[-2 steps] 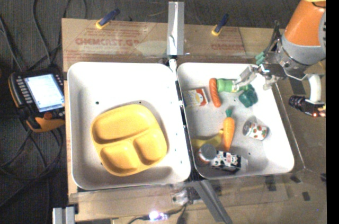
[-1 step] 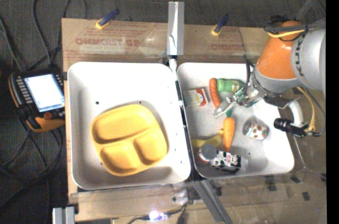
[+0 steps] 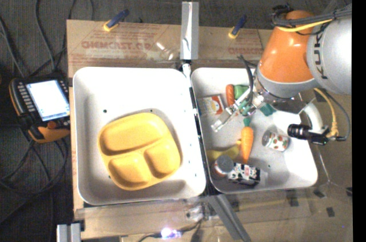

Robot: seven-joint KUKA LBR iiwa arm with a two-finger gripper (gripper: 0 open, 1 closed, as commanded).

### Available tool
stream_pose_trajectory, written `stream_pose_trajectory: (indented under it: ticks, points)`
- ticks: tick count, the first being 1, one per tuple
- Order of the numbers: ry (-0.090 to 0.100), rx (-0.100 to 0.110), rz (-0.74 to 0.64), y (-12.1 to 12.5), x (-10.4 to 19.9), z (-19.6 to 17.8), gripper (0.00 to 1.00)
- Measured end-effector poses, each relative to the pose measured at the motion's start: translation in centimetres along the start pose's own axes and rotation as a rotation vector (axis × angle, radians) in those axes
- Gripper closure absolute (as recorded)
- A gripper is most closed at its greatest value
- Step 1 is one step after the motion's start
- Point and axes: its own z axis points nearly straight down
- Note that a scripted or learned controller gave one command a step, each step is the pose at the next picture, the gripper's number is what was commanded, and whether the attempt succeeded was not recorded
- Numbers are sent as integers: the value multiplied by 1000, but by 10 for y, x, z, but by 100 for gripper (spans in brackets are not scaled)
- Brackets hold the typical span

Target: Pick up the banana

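The banana [image 3: 226, 153] is a yellow shape low in the right bin [image 3: 297, 178], partly covered by a carrot [image 3: 246, 142] on its right and a grey round item [image 3: 223, 165] below it. My gripper [image 3: 227, 116] hangs over the upper left part of that bin. It sits above the banana in the picture, with a gap between them, and near a small red and white packet [image 3: 214, 104]. Nothing shows as held in it.
The left bin [image 3: 86, 178] holds a yellow divided tray [image 3: 140, 149]. The right bin also contains an orange and green vegetable [image 3: 230, 92], a patterned cup [image 3: 275, 141], a black box-like item [image 3: 246, 173] and a teal piece [image 3: 267, 111]. The arm's orange band [image 3: 286, 58] looms over the bin's upper right.
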Motion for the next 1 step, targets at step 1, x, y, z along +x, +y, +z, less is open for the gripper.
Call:
stream_pose_trajectory:
  ticks: [1]
  points:
    - [-1,0,-267,-62,-19,53,0]
